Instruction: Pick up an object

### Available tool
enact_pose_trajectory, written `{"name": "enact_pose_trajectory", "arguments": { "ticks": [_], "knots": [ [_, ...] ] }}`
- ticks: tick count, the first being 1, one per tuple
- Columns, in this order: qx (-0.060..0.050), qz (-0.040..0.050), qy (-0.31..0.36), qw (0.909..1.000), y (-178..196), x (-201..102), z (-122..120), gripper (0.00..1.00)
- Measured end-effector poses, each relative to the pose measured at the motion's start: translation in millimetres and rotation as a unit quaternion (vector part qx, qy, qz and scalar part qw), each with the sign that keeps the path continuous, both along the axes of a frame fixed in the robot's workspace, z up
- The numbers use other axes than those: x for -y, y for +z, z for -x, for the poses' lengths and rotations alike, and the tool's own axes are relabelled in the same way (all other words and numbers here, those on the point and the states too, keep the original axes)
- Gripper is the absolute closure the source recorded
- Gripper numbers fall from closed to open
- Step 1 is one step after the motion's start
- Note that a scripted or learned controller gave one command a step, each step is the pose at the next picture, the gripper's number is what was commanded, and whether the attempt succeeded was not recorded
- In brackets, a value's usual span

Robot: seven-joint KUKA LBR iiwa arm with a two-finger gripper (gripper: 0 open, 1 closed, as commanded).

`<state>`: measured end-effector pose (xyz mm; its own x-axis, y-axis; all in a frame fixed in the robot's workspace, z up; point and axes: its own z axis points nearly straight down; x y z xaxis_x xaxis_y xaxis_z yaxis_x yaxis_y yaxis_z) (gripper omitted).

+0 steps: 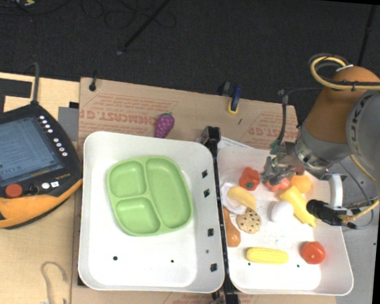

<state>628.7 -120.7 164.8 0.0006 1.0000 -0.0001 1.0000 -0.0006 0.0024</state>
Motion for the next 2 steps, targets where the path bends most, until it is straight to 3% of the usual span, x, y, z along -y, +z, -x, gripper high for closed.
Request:
{"name": "enact_pose_trajectory", "arguments": {
  "ticks": [1,2],
  "knots": [
    [0.001,0.0005,-0.001,1.0000,62.2,8.4,-1.7,1.00],
    [-0.002,0.0001,0.000,1.0000,62.5,8.6,-1.7,1.00]
  ]
}}
